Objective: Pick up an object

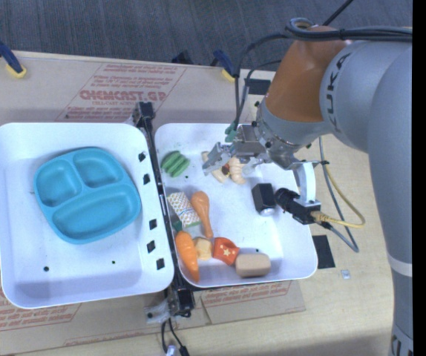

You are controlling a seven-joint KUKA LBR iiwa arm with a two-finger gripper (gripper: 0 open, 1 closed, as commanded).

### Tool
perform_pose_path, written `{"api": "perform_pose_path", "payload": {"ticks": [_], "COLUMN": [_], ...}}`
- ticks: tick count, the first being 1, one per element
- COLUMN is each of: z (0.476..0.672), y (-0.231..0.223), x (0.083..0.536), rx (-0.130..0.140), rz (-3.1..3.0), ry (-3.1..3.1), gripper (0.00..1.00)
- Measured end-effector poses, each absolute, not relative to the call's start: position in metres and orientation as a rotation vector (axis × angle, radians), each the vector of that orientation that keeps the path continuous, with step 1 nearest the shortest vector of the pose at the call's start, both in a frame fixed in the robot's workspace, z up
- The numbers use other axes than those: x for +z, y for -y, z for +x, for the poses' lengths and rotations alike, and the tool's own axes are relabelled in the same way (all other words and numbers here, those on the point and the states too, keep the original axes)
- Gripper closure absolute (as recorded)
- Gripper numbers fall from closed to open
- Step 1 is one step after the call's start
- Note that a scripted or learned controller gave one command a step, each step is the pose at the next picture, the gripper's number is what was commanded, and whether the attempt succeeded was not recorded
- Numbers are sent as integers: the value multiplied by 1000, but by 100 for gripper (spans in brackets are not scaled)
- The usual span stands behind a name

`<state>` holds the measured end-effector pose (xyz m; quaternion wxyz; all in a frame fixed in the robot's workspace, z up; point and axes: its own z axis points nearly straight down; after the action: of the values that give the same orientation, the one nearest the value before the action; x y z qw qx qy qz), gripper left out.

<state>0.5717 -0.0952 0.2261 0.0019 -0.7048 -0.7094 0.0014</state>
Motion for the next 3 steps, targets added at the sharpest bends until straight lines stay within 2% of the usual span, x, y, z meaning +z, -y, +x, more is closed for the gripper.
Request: {"api": "perform_pose_path", "payload": {"ticks": [1, 2, 3], "z": [512, 518, 581], "y": [115, 100, 101], "x": [100, 92, 92], "rx": [3, 1, 1], "rz": [-2054, -1908, -1850], "ry": [2375, 2494, 2537], "gripper": [0, 0, 0]}}
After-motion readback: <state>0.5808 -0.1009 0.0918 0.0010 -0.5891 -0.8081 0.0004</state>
